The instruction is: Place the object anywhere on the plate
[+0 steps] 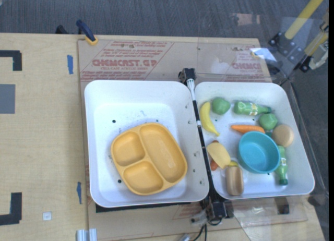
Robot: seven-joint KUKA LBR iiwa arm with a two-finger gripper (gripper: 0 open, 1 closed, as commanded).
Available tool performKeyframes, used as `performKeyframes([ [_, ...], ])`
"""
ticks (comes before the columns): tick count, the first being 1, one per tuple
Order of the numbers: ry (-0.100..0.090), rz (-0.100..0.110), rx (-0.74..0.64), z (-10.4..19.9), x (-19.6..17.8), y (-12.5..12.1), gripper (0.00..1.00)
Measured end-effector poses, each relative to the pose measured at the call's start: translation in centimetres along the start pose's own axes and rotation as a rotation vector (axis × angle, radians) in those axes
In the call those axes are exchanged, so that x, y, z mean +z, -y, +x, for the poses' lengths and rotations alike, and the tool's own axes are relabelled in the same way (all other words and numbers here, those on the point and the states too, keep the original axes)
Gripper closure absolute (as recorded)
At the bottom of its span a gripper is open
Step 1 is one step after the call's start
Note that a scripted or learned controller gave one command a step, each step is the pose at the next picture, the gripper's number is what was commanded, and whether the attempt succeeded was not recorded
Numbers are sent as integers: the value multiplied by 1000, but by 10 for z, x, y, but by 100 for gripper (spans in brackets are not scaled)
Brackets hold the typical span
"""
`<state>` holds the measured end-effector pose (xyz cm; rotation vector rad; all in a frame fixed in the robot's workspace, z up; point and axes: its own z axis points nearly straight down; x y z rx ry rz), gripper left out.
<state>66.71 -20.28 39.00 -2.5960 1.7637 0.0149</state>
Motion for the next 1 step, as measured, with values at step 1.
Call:
performKeyframes([
  [1,-15,12,-431,-8,-150,2,100],
])
